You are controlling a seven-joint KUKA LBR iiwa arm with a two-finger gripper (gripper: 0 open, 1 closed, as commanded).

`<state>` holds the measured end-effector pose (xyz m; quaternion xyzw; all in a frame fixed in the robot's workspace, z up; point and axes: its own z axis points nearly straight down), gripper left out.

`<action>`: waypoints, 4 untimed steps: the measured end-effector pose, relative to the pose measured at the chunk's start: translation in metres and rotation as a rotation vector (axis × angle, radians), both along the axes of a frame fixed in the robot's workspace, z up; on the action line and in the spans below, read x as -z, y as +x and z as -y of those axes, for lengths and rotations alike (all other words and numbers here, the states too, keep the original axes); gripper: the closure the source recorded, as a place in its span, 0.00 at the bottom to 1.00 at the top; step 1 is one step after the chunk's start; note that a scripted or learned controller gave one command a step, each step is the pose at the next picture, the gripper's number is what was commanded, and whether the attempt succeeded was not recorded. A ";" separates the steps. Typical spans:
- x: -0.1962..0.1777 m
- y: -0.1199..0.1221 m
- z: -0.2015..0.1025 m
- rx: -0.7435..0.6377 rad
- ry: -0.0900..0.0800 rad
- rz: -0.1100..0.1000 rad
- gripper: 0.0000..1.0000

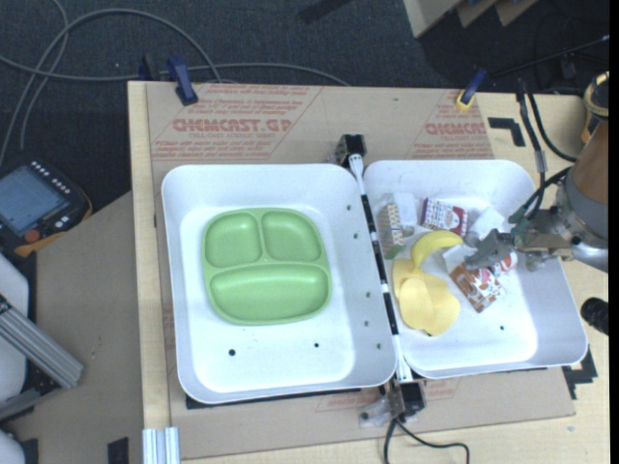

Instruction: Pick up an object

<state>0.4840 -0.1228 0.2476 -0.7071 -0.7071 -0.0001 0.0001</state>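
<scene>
Yellow and curved, the banana point(433, 246) lies in the right bin point(522, 341), touching a flat pale-yellow disc point(427, 301) below it. Beside it sits a red-and-white packet point(481, 283), with another red-and-white carton point(446, 216) above. The gripper point(486, 250) hangs low over that packet, and how wide its claw stands, or whether it grips anything, I cannot tell. A green divided plate point(267, 265) fills the left bin point(189, 288).

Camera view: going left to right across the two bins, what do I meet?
Green divided plate → clear wrapped packet → yellow banana → red-and-white packet → claw.
</scene>
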 end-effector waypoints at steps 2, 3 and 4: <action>0.126 0.058 0.037 0.000 -0.007 0.021 1.00; 0.126 0.057 0.037 0.000 -0.006 0.020 0.00; 0.159 0.045 0.029 0.002 -0.007 0.011 0.00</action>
